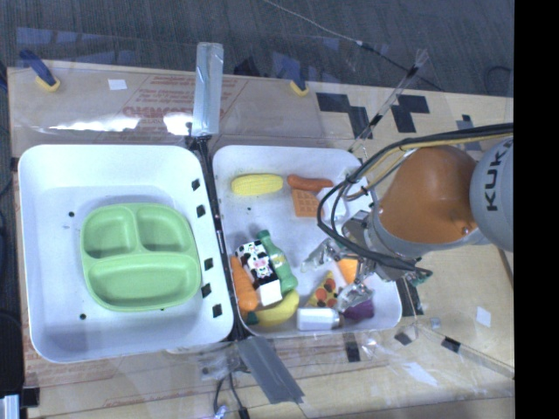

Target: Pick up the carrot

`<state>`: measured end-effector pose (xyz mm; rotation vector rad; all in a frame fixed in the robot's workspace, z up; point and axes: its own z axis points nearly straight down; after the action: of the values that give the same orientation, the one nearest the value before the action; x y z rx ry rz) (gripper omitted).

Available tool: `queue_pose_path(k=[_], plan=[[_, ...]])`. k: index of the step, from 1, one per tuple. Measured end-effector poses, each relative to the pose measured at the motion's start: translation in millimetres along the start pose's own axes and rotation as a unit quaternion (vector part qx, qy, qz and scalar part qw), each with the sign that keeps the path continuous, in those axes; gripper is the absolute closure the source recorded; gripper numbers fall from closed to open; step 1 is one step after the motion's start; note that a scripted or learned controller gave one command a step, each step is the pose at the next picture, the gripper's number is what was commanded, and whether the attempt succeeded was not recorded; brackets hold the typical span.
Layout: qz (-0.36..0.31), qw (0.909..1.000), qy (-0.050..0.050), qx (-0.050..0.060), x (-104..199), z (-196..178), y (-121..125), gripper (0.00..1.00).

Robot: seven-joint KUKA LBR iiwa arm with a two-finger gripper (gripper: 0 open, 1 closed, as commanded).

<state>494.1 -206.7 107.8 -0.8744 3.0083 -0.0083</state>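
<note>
The carrot (244, 286) in the right bin (262, 157) looks light, hard and smooth, so grab its middle; the gripper (342, 279) looks open.

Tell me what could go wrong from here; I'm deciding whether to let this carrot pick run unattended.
Two risks, as judgement. The gripper sits low in the right bin among small toys, apart from the carrot by the bin's left wall, so it may close on something else. The carrot is wedged between that wall and the cow-print toy, against the banana; fingers may not fit around it.
</note>
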Motion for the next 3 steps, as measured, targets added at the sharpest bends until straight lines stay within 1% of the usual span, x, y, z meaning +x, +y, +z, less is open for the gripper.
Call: queue_pose_path(k=[1, 2, 3], plan=[[0.093, 0.9957, 0.0, 0.001, 5.3, 9.2, -2.0, 0.0], [0.089, 0.996, -0.001, 0.002, 3.0, -1.2, -1.9, 1.0], [0.086, 0.9963, -0.002, 0.002, 0.5, -11.2, -1.5, 1.0]])
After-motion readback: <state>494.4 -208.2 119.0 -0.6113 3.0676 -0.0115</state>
